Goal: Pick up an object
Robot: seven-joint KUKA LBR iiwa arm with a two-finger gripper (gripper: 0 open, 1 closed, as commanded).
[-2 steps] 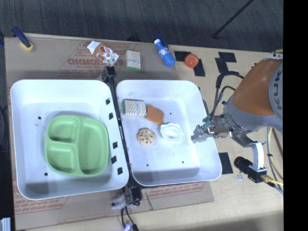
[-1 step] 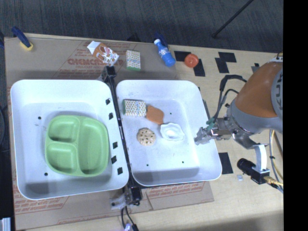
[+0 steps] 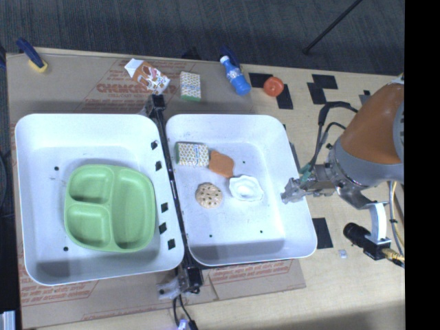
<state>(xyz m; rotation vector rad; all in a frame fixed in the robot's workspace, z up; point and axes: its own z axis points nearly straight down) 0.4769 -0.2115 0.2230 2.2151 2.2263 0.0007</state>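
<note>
1. Arm (image 3: pixel 368 133) reached in from the right, orange band above the wrist.
2. Gripper (image 3: pixel 294 190) sat low at the right rim of the right bin (image 3: pixel 265 139), about halfway along that wall.
3. Spread or pressed together: could not tell, too small and blurred at this angle.
4. Four pick candidates lay loose on the right bin floor, none touching the gripper.
5. White crumpled piece (image 3: pixel 245 188) was nearest the gripper, near bin centre, clear gap between them.
6. Speckled round cookie (image 3: pixel 208 195) lay just left of the white piece.
7. Orange-brown slab (image 3: pixel 221 163) lay above both, touching or nearly touching the checkered pouch (image 3: pixel 192 154) to its left, close to the left wall.
8. Left bin (image 3: pixel 31 133) held a green divided plate (image 3: pixel 110 208), flat, toward the lower left.
9. On the counter (image 3: pixel 323 294) behind the bins: blue bottle (image 3: pixel 235 76) on its side, orange cap (image 3: pixel 273 86) just right of it, small green packet (image 3: pixel 190 86), snack wrapper (image 3: pixel 146 76).
10. Blue-and-yellow clamp (image 3: pixel 31 54) at the far left corner, well apart from the rest.
</note>
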